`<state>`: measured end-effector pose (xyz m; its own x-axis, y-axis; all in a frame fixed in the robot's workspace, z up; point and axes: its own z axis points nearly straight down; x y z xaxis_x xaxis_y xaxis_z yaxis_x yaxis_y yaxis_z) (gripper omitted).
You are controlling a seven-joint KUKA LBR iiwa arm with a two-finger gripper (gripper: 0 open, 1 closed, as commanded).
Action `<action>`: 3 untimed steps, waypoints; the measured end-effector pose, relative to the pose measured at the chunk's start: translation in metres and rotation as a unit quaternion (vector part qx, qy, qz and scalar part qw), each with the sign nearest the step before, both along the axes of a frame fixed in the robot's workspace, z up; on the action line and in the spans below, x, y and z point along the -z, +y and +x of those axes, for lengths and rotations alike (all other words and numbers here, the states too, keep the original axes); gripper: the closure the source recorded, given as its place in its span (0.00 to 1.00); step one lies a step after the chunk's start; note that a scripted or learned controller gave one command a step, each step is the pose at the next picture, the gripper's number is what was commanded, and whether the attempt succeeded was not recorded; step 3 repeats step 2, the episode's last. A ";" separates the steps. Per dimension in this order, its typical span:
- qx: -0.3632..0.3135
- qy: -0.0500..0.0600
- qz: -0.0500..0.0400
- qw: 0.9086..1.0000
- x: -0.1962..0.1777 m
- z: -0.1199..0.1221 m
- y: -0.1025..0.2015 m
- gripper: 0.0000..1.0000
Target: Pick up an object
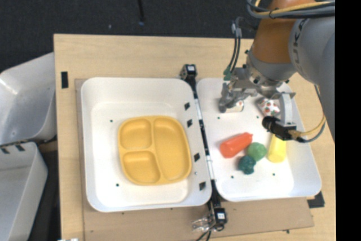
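My gripper (232, 100) hangs over the back left part of the right bin (302, 178), under the grey and orange wrist. In front of it lie an orange-red carrot-shaped toy (236, 144), a green lump (257, 150), a teal lump (246, 164) and a yellow piece (276, 149). These four sit close together near the bin's middle. A small white and red object (268, 105) lies just to the right of the gripper, partly covered by the wrist. I see nothing held in the gripper.
A yellow divided plate (154, 149) lies in the left bin (90, 121). A ridge with black clips (198, 121) separates the two bins. A black and yellow cable (287, 132) trails from the wrist over the right bin.
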<state>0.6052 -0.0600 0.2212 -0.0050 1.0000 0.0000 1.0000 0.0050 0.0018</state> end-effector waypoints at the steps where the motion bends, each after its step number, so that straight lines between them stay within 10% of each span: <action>1: 0.000 0.000 0.000 1.000 -0.009 0.010 0.042 1.00; 3: -0.001 0.000 0.001 1.000 -0.016 0.007 0.101 1.00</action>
